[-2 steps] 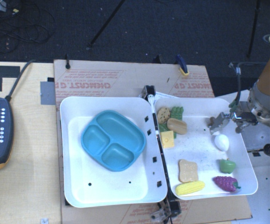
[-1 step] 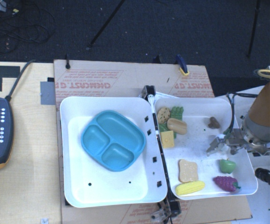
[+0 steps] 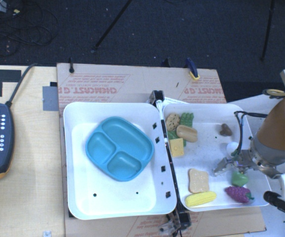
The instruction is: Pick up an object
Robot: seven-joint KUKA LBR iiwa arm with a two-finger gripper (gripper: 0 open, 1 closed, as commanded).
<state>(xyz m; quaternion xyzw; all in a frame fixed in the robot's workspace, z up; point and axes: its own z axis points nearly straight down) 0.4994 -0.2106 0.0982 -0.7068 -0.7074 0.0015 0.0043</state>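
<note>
Right bin [image 3: 209, 118], near edge: corn cob [image 3: 200, 198], grapes [image 3: 238, 194], bread slice [image 3: 198, 180]. Claw [image 3: 230, 166] low over the floor beside a green piece [image 3: 240, 179] (fingers spread, nothing between them). Farther: cheese [image 3: 176, 147], roll [image 3: 186, 133], cookie [image 3: 171, 122]. Left bin [image 3: 78, 191]: blue plate [image 3: 119, 148].

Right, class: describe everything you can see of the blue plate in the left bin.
The plate is light blue, smooth and plastic-looking, a rounded rectangle with three compartments: one long one along its upper side and two smaller below. It lies flat and turned at an angle on the floor of the left bin, near the middle. Nothing lies in it.
</note>
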